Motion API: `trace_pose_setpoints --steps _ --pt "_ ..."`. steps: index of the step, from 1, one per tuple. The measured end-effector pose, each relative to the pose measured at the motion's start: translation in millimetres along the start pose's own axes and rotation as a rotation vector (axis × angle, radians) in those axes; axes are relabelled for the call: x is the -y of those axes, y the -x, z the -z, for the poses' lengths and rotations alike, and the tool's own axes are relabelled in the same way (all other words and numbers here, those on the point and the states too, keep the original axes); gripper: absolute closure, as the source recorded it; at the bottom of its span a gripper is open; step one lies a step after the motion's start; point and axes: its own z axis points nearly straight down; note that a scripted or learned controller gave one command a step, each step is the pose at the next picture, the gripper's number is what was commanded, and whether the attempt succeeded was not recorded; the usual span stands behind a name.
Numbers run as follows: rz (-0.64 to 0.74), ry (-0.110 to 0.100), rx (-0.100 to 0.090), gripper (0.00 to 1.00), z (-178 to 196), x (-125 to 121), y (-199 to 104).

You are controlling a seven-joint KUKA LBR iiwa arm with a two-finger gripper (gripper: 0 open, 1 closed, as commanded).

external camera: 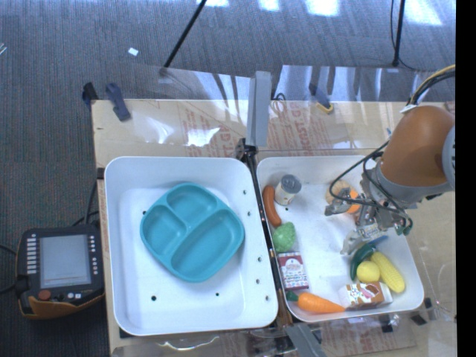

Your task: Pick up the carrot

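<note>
Carrot point(321, 303) lies low in the frame, flat along the bottom edge of the right bin point(316, 171), pointed end toward the red box point(292, 271), its other end just beside an orange packet point(364, 294). Corn point(389, 271) and a lemon point(367, 271) crowd in above the packet. Trouble ahead, I'd judge: wall and packet leave little room, so a finger could snag or nudge the carrot away. Claw point(355, 225) hangs over mid-bin, well apart from it, spread open, holding nothing.

Beyond my bench point(178, 125) I see grey carpet point(59, 65) streaked with window light and two dark stand legs point(190, 24).
</note>
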Motion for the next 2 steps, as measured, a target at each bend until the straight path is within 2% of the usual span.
trace_pose_setpoints --steps 1,2 --pt "-0.459 -0.001 -0.001 0.00 0.4 26.9 32.3" --pt "-0.455 0.000 0.005 1.00 12.0 25.6 34.7"
